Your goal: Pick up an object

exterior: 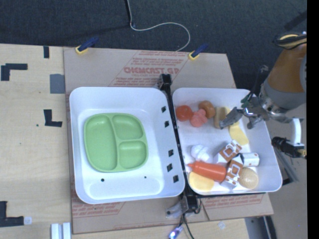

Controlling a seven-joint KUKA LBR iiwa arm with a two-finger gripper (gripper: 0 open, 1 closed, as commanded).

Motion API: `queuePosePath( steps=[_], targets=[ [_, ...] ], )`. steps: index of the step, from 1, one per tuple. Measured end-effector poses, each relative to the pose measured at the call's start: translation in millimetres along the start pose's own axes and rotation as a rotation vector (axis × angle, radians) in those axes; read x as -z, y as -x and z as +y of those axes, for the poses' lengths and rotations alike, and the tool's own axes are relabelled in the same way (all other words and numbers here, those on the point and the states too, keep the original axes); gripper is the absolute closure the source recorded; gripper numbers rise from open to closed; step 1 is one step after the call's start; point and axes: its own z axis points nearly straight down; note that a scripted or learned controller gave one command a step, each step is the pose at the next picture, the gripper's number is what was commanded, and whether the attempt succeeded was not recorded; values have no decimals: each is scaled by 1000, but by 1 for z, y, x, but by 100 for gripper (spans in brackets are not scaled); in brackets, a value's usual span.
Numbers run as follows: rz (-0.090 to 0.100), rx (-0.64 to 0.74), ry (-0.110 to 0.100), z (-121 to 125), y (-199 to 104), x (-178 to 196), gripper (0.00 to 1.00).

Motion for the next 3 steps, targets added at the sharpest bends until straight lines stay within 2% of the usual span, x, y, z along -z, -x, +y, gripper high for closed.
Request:
queuePosePath(
  steps=[1, 2, 3],
  targets=[
    [-1, 4, -1, -30, -89, -106, 0],
    [2, 4, 3, -88, -150, 3, 0],
    [1, 1, -4, -87, -147, 7, 100]
  ],
)
